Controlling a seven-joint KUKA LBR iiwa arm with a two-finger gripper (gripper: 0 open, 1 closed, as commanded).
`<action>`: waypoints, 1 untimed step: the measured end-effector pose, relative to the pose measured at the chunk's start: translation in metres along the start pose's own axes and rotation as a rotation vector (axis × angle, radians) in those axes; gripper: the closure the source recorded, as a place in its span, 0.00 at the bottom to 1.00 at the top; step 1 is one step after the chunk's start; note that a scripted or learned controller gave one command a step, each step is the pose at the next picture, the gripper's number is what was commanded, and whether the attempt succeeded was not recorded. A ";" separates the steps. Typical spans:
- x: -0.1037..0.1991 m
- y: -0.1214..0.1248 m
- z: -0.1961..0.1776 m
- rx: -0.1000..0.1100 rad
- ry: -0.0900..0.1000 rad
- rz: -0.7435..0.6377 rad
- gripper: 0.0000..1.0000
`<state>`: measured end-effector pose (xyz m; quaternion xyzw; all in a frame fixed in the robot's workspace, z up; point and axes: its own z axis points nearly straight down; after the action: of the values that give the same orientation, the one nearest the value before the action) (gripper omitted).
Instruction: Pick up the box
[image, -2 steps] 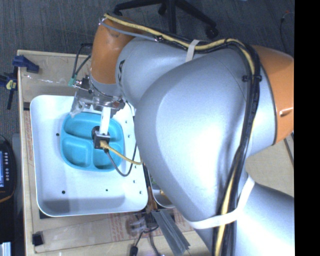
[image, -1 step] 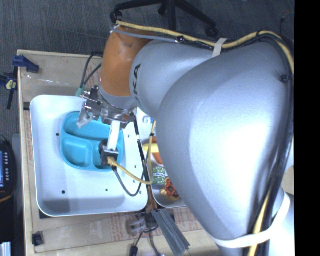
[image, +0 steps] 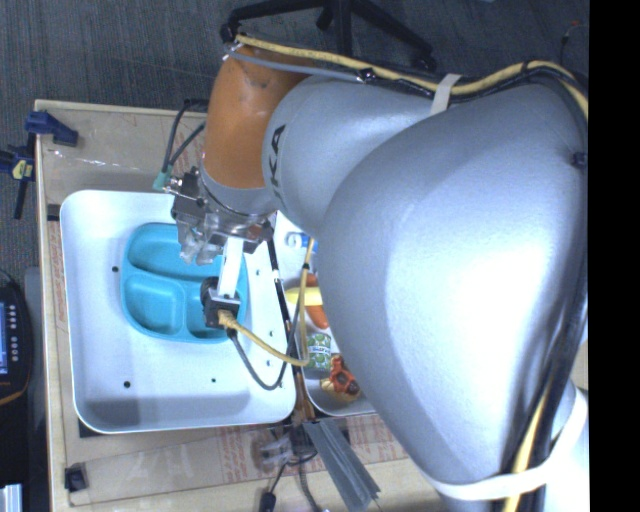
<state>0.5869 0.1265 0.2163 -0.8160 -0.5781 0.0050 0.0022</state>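
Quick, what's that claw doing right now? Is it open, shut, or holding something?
Claw: cannot be told. It hangs over the blue tray in the left white bin, and nothing can be seen held in it.

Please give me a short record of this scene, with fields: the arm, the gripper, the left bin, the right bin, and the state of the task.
arm: grey arm with orange band, reaching over the bins from the right
gripper: gripper above the blue tray
left bin: white bin holding a blue tray with compartments
right bin: mostly hidden by the arm; colourful items show at its edge
task state: no box seen between the fingers; grasp cannot be confirmed
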 end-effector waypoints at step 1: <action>0.002 -0.051 0.015 -0.003 0.000 0.059 1.00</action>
<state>0.5397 0.1454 0.2019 -0.8326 -0.5539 0.0041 0.0008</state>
